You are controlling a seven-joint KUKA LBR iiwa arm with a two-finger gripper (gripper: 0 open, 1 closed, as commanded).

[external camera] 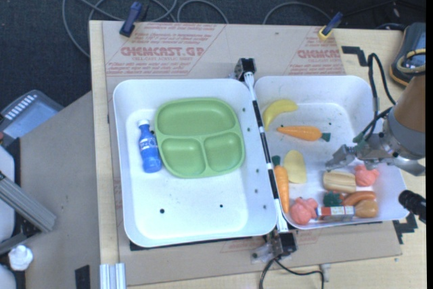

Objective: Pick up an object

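The gripper (340, 158) is hovering low over the right bin (318, 86), reaching in from the right, with its fingers standing slightly apart and nothing showing between them. The nearest candidate, a bread roll (339, 181), is lying just below the gripper toward the near edge of the bin, its long axis running left to right across the view. A pink toy (366, 176) is sitting just beside the roll's right end, crowding a grasp from that side.
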